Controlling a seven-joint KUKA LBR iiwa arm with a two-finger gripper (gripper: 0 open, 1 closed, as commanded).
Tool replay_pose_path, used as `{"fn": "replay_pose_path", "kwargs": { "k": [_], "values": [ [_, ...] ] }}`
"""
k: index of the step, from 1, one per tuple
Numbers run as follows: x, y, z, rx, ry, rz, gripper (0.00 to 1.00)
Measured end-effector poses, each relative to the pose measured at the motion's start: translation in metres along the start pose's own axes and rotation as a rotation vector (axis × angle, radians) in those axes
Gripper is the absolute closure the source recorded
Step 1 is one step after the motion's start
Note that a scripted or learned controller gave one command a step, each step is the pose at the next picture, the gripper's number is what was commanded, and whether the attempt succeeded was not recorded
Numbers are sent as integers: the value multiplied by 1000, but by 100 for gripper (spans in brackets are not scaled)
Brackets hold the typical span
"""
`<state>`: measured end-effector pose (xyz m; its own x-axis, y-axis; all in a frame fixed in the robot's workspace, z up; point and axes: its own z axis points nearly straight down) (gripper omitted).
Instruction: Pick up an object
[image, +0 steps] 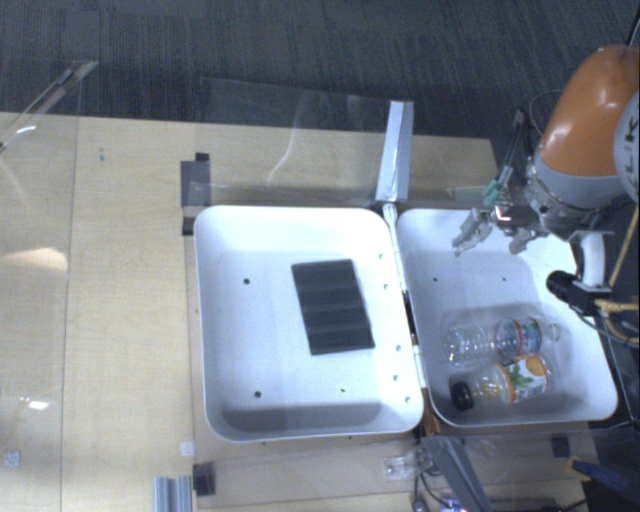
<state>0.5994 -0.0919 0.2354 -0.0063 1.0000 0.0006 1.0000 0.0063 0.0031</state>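
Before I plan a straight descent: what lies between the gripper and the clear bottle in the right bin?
Only bare white bin floor, in the camera view, between the gripper and the clear bottle.

Grey arm with orange band

A rounded orange band (592, 105) is seen above a grey wrist; thin dark cables are run alongside, and the gripper (495, 232) is formed of pale metallic fingers.

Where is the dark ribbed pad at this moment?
The dark ribbed pad lies flat near the middle of the left bin, alone, across the divider from the two bottles.
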Motion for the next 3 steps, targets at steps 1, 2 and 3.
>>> {"fn": "replay_pose_path", "kwargs": {
  "k": [1, 2, 3],
  "values": [
    [-5, -64, 74, 1, 0, 43, 0],
    [33, -34, 33, -3, 0, 50, 0],
    [41, -34, 50, -2, 0, -96, 0]
  ]
}}
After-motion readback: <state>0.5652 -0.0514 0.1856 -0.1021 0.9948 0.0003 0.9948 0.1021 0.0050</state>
